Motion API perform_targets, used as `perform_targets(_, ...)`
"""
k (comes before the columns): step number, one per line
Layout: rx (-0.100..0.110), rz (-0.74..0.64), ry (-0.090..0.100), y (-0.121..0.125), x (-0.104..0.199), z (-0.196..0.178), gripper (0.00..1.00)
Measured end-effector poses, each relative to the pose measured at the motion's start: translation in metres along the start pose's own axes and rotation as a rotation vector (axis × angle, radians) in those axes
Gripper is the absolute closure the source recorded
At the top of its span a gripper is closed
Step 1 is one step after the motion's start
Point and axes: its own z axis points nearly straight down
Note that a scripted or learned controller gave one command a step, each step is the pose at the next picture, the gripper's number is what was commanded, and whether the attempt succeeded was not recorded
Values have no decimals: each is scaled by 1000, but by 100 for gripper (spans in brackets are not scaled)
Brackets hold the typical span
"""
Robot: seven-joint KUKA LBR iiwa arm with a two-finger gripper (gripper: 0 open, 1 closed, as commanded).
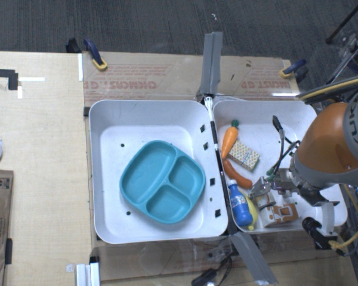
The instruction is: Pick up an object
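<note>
Grey and orange, the arm reached in from the right and hid much of the right bin.
Its gripper sat low at the bin's near side; whether it had closed could not be told. A brown-and-white item lay just beside it, partly covered, with a blue bottle to the left.

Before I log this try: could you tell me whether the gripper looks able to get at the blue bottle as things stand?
Probably yes: the blue bottle lies uncovered by the right bin's left wall, just left of the gripper; the wall and the sausage crowd it.
</note>
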Motion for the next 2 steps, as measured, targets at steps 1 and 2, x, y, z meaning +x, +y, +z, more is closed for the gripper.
perform_targets(1, 1, 4, 0, 0, -1, -9, 100)
perform_targets(2, -1, 56, -3, 73, 66, -137, 100)
